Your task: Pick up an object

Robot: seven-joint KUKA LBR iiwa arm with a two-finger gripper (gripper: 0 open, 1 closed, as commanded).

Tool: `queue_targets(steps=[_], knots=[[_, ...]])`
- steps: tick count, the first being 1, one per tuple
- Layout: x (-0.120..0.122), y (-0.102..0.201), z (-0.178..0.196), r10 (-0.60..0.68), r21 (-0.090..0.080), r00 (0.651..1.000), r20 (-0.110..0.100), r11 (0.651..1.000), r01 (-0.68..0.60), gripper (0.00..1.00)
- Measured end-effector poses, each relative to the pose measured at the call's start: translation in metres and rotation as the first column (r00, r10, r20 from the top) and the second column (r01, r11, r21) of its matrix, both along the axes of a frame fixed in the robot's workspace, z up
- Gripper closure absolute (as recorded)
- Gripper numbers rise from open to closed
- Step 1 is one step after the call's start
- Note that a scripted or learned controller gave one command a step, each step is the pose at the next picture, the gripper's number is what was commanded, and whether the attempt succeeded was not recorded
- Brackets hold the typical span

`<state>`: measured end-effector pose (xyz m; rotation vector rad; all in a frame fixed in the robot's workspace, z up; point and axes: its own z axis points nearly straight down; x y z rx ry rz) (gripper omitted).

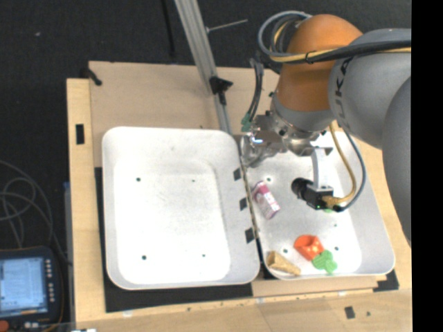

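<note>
In the right bin lie a small pink and white object, an orange-red piece, a green piece beside it, and a tan wedge at the front rim. My gripper hangs at the bin's back left corner, just above and behind the pink object. The wrist and orange band rise over it. Nothing shows between the fingers.
The left bin sits beside the right one, their rims meeting at a divider with black clips. A metal pole slants up behind the bins. A black cable connector dangles over the right bin. A screen stands at the lower left.
</note>
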<state>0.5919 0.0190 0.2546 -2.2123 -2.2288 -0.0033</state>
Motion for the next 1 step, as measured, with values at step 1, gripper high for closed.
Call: queue_targets(steps=[1], knots=[[-0.0244, 0.0374, 0.0016, -0.001, -0.001, 1.0, -0.001, 1.0, 0.001, 1.0]])
